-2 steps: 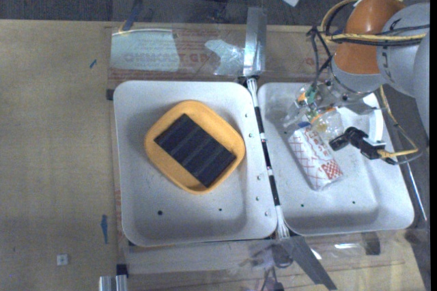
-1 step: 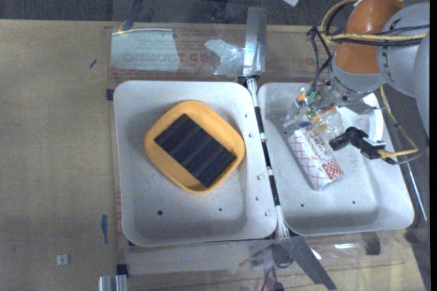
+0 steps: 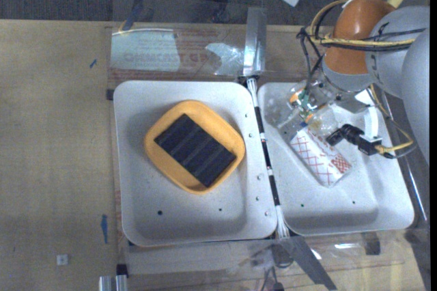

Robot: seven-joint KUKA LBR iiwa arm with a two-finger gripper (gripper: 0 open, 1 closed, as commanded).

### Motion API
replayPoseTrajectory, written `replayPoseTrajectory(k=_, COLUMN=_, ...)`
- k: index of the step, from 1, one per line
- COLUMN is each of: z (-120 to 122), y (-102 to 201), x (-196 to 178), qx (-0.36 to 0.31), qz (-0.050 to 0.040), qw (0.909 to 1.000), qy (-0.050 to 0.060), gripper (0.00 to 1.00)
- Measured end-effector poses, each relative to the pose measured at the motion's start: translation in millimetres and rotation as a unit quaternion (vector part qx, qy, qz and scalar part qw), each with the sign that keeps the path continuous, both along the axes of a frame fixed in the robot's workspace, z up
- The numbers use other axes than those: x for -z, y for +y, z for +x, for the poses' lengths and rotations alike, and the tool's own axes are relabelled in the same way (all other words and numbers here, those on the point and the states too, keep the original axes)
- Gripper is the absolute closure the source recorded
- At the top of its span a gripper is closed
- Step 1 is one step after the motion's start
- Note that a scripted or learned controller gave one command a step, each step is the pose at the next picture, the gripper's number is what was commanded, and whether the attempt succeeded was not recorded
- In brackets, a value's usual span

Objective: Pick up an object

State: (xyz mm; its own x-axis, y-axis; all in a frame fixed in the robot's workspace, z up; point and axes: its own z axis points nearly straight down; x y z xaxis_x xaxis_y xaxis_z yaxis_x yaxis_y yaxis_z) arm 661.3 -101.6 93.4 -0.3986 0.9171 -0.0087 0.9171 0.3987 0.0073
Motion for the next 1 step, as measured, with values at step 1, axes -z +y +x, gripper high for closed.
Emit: replayPoseTrajectory(k=1, z=1.1, y=-0.4, x=-10.5, qx=0.000, qz=-0.0002, qw=1.0000, qy=-0.002, gripper=1.00)
